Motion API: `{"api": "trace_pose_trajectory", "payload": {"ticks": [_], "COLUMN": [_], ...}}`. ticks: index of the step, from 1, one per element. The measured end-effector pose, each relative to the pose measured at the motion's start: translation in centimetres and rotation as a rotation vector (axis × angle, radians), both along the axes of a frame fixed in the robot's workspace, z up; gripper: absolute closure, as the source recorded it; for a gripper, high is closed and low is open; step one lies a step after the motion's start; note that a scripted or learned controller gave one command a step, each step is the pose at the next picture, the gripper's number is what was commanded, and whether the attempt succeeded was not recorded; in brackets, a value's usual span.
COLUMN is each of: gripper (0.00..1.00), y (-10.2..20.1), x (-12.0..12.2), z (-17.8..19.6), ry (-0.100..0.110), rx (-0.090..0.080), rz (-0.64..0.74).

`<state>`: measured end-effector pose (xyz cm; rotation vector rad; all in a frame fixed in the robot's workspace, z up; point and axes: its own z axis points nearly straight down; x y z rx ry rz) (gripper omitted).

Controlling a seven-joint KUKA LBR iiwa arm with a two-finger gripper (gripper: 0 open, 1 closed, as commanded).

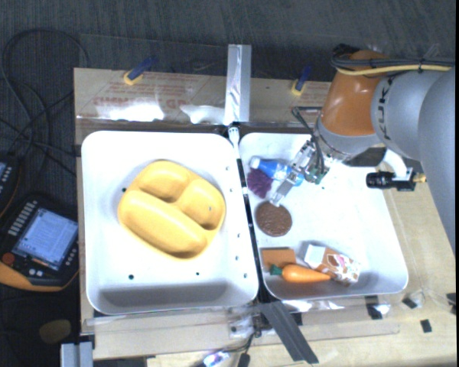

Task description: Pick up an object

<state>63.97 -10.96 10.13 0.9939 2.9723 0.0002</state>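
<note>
gripper: the gripper [281, 189] hangs low in the upper left of the right bin [367, 228], pointing down-left; can't tell whether it's parted or pinched, nothing clearly gripped.
arm: grey arm [413, 105] with the orange band comes in from the upper right of the frame.
nearest thing: brown disc [274, 219], just below the tip, almost touching. round, so no long axis to line up on.
also close: purple object [258, 179] just left of the tip, blue object [268, 165] just above that, both against the bin's left wall.
farther off: carrot [304, 274] lying left-right along the lower edge, a small printed packet [338, 265] just beside it.
left bin: big yellow lump [172, 207] fills the left bin [99, 205], well apart from the tip.
my call: the disc looks like the pick, a short drop straight down-frame.
</note>
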Motion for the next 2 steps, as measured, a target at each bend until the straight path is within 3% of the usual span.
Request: {"api": "trace_pose_trajectory", "payload": {"ticks": [1, 2], "gripper": [1.0, 1.0], "y": [0.1, 4.6], "x": [0.1, 0.6], "z": [1.0, 12.2], "ry": [-0.004, 0.005], "rx": [0.002, 0.002], "rz": [0.0, -0.089]}}
